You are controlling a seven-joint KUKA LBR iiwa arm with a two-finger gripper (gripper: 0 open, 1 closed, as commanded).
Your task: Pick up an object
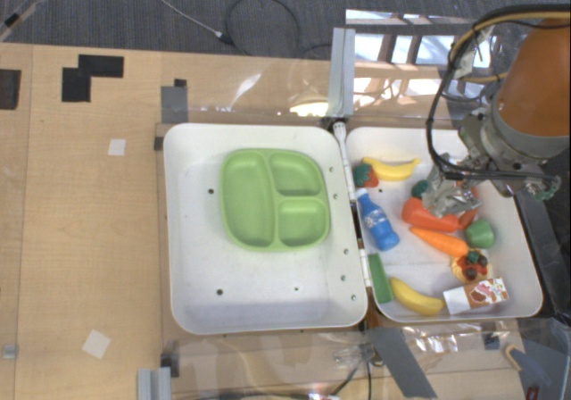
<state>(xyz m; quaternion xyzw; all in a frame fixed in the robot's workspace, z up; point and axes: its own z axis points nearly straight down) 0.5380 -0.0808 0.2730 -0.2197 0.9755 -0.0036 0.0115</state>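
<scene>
Gripper low in the right bin, above the red-orange toy piece; fingers' state impossible to tell. Just beside: orange carrot, green round toy. Further out: blue bottle, two bananas, small carton. In the left bin, a green divided plate.

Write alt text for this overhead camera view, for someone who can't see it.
A grey robot arm's two-finger gripper reaches down among toy foods in the right white bin: two yellow bananas, orange carrots, a blue bottle. The left white bin holds a green three-compartment plastic plate.
</scene>
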